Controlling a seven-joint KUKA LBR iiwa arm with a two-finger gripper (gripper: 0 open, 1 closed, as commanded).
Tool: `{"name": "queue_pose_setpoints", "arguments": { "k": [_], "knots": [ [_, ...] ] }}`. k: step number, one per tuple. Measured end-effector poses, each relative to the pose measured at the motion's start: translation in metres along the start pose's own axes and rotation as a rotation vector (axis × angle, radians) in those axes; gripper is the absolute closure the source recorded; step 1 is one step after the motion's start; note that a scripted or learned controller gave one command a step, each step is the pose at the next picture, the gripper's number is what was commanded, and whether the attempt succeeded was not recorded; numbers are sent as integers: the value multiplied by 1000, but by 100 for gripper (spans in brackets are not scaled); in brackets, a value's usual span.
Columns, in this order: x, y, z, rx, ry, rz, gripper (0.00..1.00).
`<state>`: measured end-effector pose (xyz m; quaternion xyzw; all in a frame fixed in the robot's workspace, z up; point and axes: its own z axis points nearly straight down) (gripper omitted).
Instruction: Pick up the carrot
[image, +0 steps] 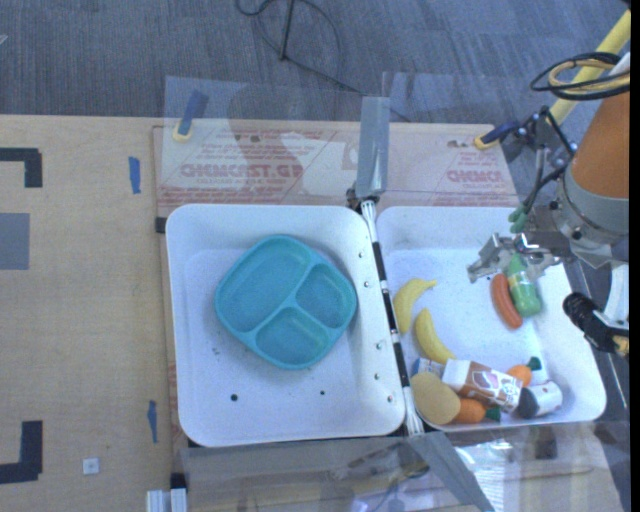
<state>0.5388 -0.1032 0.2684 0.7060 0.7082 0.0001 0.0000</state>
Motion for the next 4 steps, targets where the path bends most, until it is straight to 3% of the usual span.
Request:
{"name": "queue_pose_setpoints", "arguments": {
  "k": [1, 2, 3, 4],
  "knots": [
    [-58, 53, -31, -2, -1, 47, 0],
    [-72, 29, -70, -4, -3, -43, 0],
    [-30, -23, 28, -1, 0, -245, 0],
    [-5, -38, 167, -14, 2, 67, 0]
  ]
}}
